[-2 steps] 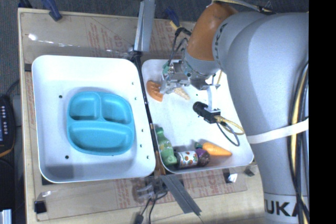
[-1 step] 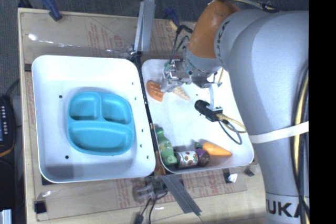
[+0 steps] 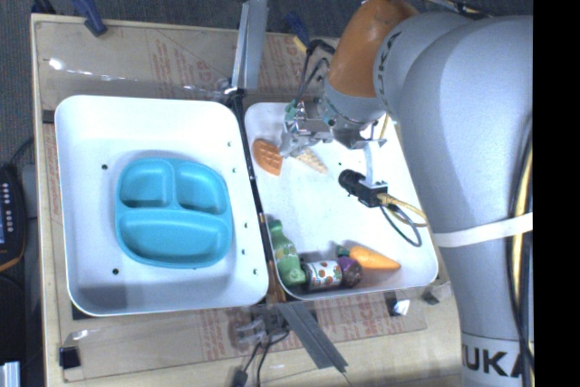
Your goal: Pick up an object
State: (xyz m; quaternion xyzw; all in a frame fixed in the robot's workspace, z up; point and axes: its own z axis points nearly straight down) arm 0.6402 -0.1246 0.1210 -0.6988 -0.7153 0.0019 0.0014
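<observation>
From where I stand, the wooden counter (image 3: 136,50) carries two shallow white bins side by side. The left bin (image 3: 77,195) holds a blue divided tray (image 3: 172,213), lying flat in the middle of its floor. The grey arm (image 3: 462,122) comes in from the right of the frame, and its orange band (image 3: 362,41) shows above the wrist near the top centre. The end effector (image 3: 301,128) hangs low over the upper left corner of the right bin (image 3: 317,213). I cannot tell from here whether it is released or clenched, and I see nothing held in it. Just below it and to the left, an orange ridged piece (image 3: 267,157) lies near the bin's left wall. A pale cone-shaped piece (image 3: 314,161) lies just beside that, to its right and right under the end effector. Whether the end effector touches either one I cannot make out. The other things sit well apart from it, crowded along the bin's lower edge. A green item (image 3: 279,242) is by the left wall with a second green item (image 3: 290,268) just below it. Next comes a small can (image 3: 321,275) on its side, then a dark purple item (image 3: 350,272), and an orange carrot (image 3: 373,260) pointing toward the lower right corner.
</observation>
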